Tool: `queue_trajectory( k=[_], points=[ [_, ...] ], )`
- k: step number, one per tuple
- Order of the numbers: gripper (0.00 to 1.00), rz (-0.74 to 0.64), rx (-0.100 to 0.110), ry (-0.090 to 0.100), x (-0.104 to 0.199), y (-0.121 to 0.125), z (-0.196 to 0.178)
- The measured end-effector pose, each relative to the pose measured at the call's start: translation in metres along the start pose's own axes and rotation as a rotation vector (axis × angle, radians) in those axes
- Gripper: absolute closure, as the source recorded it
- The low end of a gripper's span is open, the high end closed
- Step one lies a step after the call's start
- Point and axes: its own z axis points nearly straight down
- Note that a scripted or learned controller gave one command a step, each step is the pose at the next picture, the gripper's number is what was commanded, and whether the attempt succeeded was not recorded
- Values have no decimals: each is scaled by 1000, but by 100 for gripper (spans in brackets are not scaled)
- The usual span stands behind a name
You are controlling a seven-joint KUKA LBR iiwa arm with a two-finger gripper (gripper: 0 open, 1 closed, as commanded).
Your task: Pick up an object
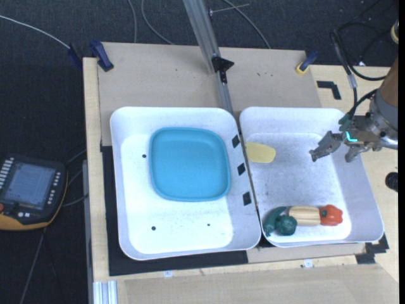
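The right bin (354,189) holds a flat yellow piece (260,152) near its upper left corner. Along its front wall lie a dark green object (280,223), a tan wooden cylinder (305,215) and a red object (331,215), side by side and touching. My gripper (336,151) hangs over the right bin's upper right part, well above and behind that row. It is open, its two fingers spread apart with nothing between them.
The left bin (126,170) bears a blue square plate (190,163). A metal post (202,24) slants down to the gap between the bins. A handheld pendant (28,189) lies off the bench at the left, with cables on the dark floor.
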Motion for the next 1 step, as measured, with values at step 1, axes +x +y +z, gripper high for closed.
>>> queue_trajectory(
  k=[1],
  points=[
    [0,0,0,0,0,0,0]
  ],
)
